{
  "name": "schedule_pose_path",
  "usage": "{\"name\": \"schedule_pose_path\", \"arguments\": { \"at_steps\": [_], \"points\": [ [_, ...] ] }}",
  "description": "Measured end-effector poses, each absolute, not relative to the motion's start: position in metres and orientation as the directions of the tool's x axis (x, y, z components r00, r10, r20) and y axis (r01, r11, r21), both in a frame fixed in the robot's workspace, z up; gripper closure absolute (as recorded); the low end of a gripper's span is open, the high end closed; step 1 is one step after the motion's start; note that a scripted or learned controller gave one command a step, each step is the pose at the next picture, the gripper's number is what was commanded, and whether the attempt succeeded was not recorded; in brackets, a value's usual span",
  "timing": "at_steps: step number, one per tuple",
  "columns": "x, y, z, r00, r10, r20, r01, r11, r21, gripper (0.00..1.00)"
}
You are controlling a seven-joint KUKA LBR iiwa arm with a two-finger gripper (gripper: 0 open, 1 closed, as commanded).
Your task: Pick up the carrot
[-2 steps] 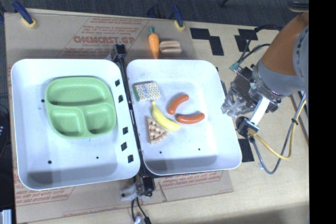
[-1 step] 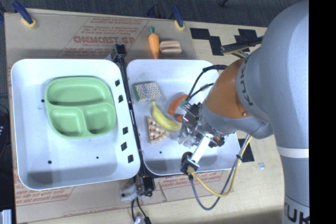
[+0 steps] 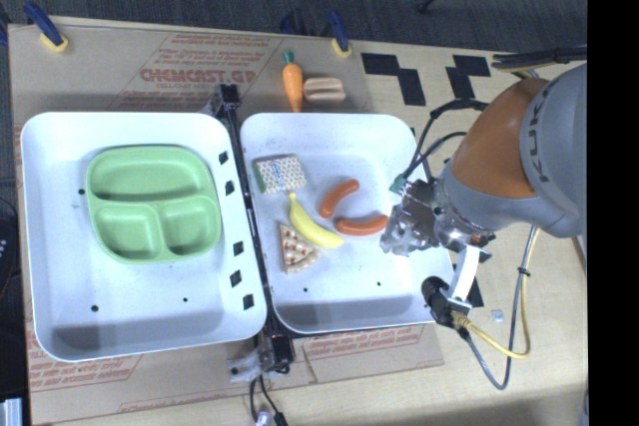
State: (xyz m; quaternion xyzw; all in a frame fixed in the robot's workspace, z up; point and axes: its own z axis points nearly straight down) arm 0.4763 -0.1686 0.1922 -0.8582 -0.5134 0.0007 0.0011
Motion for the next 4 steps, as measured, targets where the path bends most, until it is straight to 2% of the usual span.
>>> {"name": "schedule_pose_path", "arguments": {
  "at_steps": [1, 2, 3, 4],
  "points": [
    [0.477, -0.17, 0.28, 0.687, 0.727, 0.0, 0.727, -0.687, -0.003, 1.0],
    [0.476, -0.094, 0.268, 0.805, 0.594, -0.002, 0.594, -0.805, -0.006, 1.0],
    [0.475, -0.128, 0.199, 0.931, 0.366, -0.005, 0.366, -0.931, -0.006, 1.0],
    [0.477, -0.13, 0.297, 0.979, 0.205, -0.002, 0.205, -0.979, -0.004, 1.0]
  ]
}}
